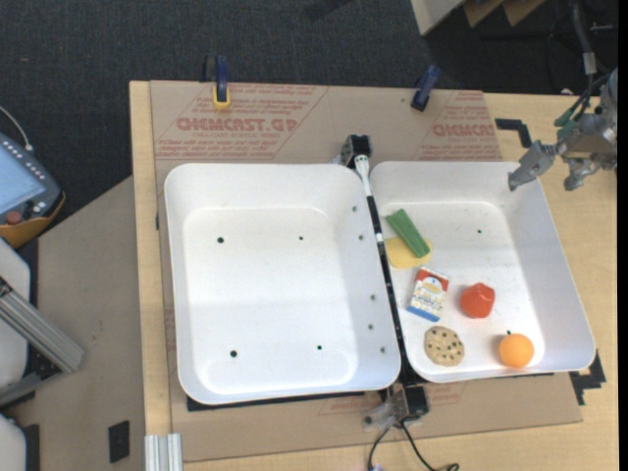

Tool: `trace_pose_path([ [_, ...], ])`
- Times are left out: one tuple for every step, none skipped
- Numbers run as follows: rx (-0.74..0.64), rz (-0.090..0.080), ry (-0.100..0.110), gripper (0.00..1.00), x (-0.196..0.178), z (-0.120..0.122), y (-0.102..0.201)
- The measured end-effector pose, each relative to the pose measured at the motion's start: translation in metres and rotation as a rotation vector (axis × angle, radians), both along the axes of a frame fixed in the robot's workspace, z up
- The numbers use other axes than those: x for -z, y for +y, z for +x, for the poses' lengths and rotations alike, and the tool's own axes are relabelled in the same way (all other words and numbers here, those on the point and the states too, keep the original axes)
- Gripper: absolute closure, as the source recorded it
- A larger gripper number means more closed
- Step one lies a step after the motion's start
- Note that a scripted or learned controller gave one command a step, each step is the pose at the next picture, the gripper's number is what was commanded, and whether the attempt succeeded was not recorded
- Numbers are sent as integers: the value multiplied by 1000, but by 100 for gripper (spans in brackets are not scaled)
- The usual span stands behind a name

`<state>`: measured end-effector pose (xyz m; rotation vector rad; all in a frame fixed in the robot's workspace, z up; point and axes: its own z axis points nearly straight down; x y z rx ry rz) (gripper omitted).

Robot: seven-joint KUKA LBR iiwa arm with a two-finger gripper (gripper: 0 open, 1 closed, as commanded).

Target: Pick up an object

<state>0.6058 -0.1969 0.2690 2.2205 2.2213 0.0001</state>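
The right bin (549,253) holds several small items. A green bar (407,233) lies on a yellow piece (400,254) near the divider. Below them are a small white, red and blue carton (428,294), a red object (478,300), a round cookie (444,345) and an orange ball (516,349). My gripper (549,172) hangs over the far right corner of this bin, well away from every item. It is open, with nothing between its fingers.
The left bin (186,263) sits beside the right one, with a black strip (374,226) at their joint. Both rest on a cardboard sheet (245,116) held by blue clamps (220,78) at the back edge.
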Motion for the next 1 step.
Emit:
trace_pose_path([
  [-4, -7, -19, 0, -132, 64, -7],
])
